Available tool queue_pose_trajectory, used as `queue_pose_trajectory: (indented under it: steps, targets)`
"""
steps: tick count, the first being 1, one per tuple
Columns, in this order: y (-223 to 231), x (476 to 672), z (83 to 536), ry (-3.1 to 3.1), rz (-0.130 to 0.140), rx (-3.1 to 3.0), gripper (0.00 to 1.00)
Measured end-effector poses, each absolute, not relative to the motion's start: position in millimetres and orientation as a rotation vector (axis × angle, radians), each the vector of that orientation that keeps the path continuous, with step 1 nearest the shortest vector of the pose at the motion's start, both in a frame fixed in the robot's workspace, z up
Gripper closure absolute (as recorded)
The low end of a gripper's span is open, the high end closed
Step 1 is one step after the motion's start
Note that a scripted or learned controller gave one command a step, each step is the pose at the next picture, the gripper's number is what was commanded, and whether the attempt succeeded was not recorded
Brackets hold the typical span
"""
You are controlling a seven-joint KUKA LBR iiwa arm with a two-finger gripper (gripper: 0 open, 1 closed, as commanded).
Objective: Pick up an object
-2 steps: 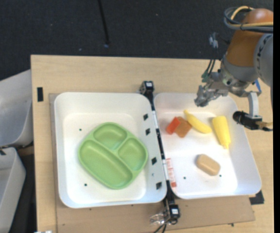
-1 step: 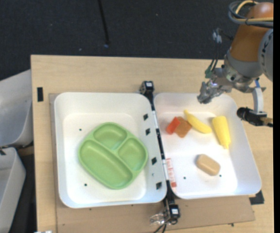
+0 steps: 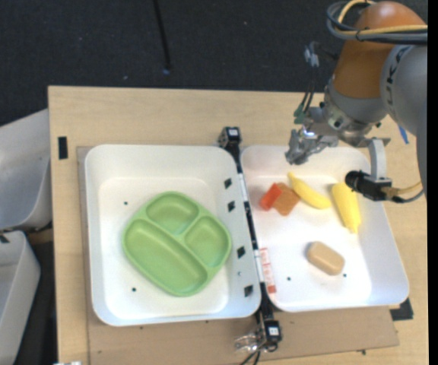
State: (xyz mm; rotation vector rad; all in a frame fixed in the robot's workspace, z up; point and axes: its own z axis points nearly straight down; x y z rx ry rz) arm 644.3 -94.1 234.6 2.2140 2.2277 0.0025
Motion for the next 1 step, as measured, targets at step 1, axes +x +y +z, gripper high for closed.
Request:
queue_pose_trajectory:
  steps: [1]
  targets:
    - [-43.1, 624.4, 245.9, 2.229, 0.002, 2.215, 1.00]
